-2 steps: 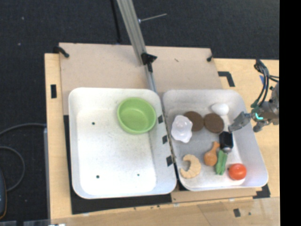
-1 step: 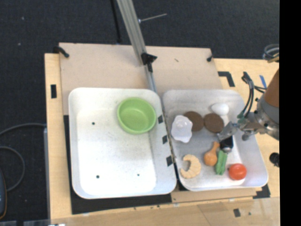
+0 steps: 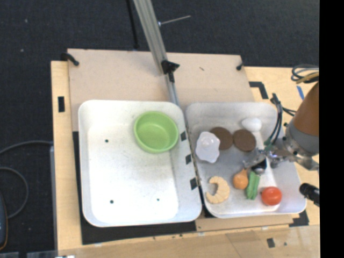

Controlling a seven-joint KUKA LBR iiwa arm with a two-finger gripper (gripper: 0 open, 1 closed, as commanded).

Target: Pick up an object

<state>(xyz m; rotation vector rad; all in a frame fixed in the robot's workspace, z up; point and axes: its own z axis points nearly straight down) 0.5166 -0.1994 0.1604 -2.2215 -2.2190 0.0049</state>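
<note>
No readable text, label, brand, number or sign anywhere. Plain and unmarked: the two shallow white plastic bins (image 3: 97, 144), the round light-green plastic bowl (image 3: 156, 132), the tan wooden bench top (image 3: 150, 74). Only small black tape marks at the bench edges and bin corners, not letters or figures. Too small and blurred for any print on the small objects in the right-hand bin.
</note>
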